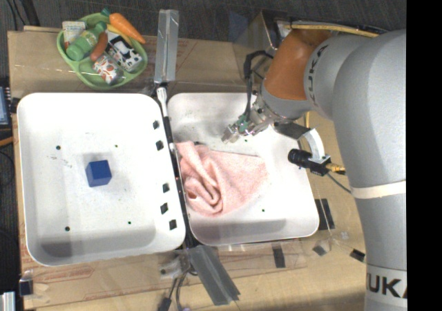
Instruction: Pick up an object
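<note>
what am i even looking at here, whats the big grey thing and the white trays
The big grey thing is a robot arm with an orange band near its wrist, reaching in from the right. The camera is fixed above the bench, looking down at a slant. At the arm's tip is its gripper, the part that grabs things. It hangs over the right bin, just above a crumpled pink cloth, with nothing visibly held. The left bin holds one small blue cube. Behind the bins, a green bowl holds toy food and small packets, including a carrot.
</note>
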